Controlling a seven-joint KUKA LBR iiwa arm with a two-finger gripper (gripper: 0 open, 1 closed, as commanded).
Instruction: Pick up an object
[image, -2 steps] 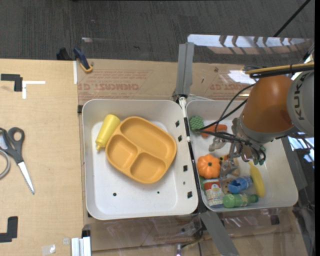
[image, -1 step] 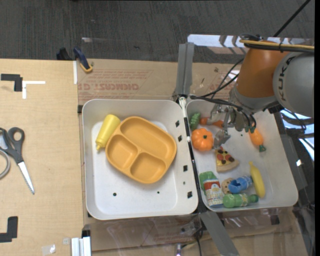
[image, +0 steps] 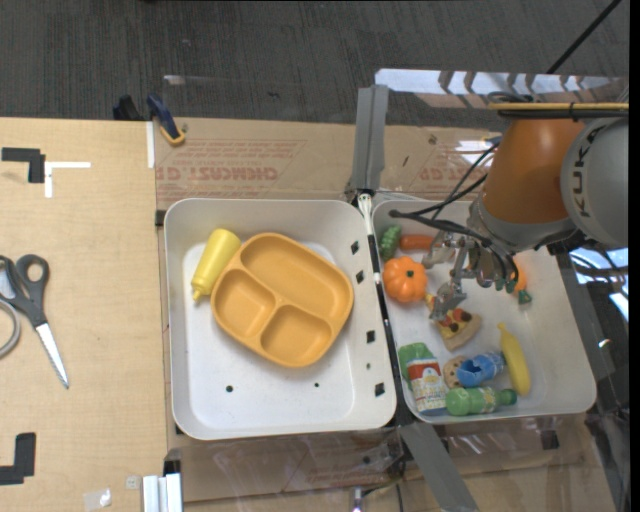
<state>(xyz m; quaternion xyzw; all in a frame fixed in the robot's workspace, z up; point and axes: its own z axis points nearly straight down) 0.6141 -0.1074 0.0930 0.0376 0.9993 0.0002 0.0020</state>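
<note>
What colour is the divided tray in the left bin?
Orange-yellow tray, clearest in the camera view.

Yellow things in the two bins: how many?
3. A yellow bottle and a divided plate lie in the left bin; a banana lies in the right bin. The arm may hide others.

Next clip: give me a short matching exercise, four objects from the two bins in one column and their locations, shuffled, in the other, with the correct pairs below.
Objects:
1. yellow bottle
2. orange pumpkin
3. banana
4. divided orange tray

Locations:
A. right bin, toward its right side
B. middle of the left bin
C. left bin, against the tray's left edge
D. right bin, near the divider between the bins

Pairs: 1-C, 2-D, 3-A, 4-B
</note>
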